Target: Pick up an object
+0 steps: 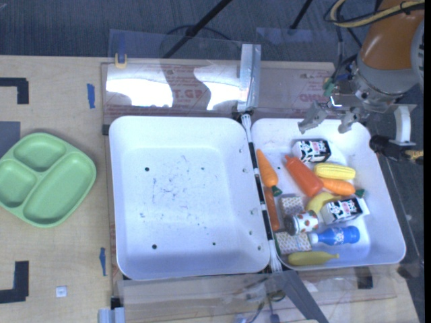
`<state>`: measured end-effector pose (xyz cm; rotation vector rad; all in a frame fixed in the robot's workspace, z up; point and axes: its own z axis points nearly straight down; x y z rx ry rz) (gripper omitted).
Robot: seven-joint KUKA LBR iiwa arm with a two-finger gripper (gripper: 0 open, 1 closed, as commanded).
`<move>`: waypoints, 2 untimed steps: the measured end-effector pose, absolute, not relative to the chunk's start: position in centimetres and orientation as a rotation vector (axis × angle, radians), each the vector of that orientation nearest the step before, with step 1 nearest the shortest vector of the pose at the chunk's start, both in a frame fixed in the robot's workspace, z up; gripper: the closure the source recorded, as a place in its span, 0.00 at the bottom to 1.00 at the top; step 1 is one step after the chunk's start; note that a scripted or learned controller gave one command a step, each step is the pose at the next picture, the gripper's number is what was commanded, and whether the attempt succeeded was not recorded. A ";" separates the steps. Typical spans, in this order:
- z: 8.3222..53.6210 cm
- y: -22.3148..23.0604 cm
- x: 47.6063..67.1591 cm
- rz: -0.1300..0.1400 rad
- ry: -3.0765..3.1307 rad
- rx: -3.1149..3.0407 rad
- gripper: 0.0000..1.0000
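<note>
The bench (54, 99) is seen from a single fixed camera set above it, looking down at a slant. Both white bins are taken in whole, the left bin (182, 130) at the centre and the right bin (384, 207) toward the right. The arm (390, 39) is cut off at the upper right corner, and dark floor is caught along the top

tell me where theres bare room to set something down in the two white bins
The left shallow white bin has bare floor wall to wall. In the right white bin, free strips run along the far wall under the open two-finger gripper and the right wall; its middle and near end are crowded with toy food.
</note>
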<state>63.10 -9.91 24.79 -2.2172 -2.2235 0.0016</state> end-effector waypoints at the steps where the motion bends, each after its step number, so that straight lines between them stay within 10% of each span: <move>1: 14.3 -10.8 59.5 0.000 -2.211 -2.232 0.00; 2: 8.6 -14.1 59.6 -0.003 -2.213 -2.230 0.00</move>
